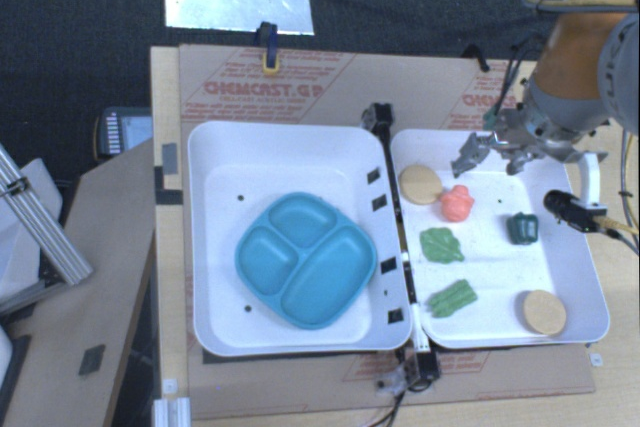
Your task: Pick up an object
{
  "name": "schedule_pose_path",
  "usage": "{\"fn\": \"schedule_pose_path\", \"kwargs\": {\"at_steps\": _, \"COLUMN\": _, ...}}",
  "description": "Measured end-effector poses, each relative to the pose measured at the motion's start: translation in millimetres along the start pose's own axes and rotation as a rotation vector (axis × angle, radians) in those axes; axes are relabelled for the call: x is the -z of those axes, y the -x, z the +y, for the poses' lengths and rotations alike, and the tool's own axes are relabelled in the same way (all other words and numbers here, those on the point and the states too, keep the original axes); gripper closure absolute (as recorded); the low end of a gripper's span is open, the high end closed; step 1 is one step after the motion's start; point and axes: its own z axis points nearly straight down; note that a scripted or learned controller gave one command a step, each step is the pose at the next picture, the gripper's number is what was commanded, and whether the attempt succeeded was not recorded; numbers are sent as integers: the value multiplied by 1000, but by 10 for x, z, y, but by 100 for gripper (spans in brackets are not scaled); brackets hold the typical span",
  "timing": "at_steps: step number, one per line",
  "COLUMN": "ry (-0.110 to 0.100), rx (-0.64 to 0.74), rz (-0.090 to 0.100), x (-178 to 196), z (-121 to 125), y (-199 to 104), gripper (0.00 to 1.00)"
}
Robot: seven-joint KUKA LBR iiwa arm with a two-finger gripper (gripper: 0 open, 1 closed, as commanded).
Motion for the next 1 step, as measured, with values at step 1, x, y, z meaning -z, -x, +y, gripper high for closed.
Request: {"fn": "schedule_pose_path", "kwargs": {"at_steps": 1, "ry": 10, "rx": 2, "rz": -1, "x": 56, "z": 25, "y": -1, "gripper": 0}}
